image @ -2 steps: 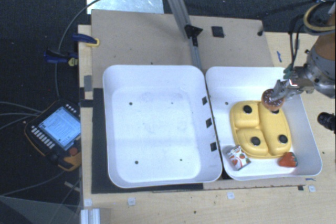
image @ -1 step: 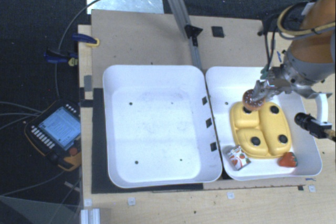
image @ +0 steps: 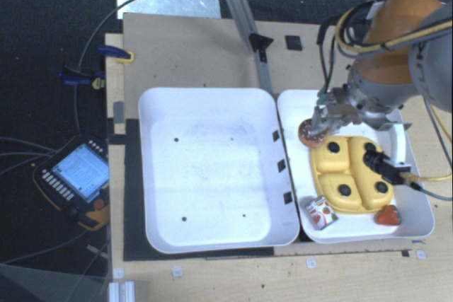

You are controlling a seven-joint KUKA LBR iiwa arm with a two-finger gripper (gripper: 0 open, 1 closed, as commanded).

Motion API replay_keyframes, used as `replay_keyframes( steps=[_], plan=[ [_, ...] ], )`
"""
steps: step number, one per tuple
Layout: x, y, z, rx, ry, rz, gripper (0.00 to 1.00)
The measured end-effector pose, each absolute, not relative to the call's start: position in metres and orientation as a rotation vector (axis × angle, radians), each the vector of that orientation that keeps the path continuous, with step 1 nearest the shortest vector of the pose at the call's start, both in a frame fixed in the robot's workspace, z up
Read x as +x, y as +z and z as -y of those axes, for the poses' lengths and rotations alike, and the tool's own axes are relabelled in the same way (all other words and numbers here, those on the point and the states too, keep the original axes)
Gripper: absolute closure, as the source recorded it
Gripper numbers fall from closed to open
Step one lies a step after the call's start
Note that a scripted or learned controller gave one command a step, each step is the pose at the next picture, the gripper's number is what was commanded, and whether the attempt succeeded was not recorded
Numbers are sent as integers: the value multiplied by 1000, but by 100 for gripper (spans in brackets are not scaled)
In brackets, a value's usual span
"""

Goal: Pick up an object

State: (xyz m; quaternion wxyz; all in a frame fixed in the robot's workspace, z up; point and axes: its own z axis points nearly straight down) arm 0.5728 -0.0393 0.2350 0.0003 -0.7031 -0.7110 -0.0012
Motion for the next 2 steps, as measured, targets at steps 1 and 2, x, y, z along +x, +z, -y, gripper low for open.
replay_keyframes(
  steps=[1, 2],
  plan=[
    [566, 224, -17, -2210, -2, 2232, 100],
    [561, 215, -75, -2209, -2, 2232, 100]
  ],
)
